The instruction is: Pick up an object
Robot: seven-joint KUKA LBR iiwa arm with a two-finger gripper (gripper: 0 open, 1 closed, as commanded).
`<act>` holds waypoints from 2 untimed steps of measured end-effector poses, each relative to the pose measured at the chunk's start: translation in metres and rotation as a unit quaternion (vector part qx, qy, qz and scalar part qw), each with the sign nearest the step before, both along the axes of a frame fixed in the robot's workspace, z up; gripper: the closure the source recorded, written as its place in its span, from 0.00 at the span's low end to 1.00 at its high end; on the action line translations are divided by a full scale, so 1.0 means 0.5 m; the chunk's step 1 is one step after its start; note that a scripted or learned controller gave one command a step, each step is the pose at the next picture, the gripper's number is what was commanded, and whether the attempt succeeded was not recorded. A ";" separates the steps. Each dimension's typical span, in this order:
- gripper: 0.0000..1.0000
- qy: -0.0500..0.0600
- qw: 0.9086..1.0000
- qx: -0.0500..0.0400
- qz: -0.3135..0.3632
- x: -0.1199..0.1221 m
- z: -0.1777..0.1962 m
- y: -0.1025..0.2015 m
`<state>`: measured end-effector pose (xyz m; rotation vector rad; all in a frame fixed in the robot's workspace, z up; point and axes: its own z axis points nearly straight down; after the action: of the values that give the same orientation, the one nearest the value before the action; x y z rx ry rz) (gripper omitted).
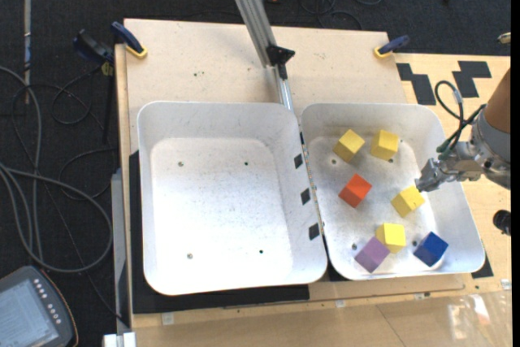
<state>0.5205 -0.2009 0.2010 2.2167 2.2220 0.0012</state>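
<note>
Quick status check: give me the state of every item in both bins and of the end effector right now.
Yellow cubes, four: all loose in the right bin.
Orange cube: loose, mid-bin.
Purple cube: touching a yellow cube.
Blue cube: near the front corner.
End effector: low, beside a yellow cube.

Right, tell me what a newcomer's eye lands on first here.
The bright cubes scattered in the right bin: four yellow, with an orange cube in the middle, a purple cube and a blue cube at the near edge. Next, the end effector reaching in from the right, by a yellow cube.
</note>
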 end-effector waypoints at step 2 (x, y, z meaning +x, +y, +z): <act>1.00 0.001 1.000 0.002 0.003 0.011 0.018 0.197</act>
<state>0.5261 -0.1026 0.2098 2.2130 2.2315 0.0019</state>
